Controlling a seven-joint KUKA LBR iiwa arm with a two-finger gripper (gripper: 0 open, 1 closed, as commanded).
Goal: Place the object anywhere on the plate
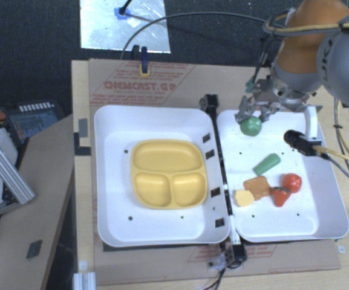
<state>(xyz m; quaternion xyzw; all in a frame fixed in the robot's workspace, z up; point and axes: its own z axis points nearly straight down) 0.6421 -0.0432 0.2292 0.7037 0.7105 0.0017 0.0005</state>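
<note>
Tabletop (83,180): two white bins side by side on brown board.
Left bin (110,162): yellow plate (168,173) with three compartments, at centre.
Right bin (325,222): green ball (251,125) at 11 o'clock; green block (267,162) at centre; toy foods at 6 o'clock.
Gripper (254,112): fingers narrow, closed around the green ball's top.
Arm (319,35): enters from 2 o'clock.

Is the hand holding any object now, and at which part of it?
It cannot be told. The hand sits directly over the green ball in the right bin, touching or almost touching its top.
</note>
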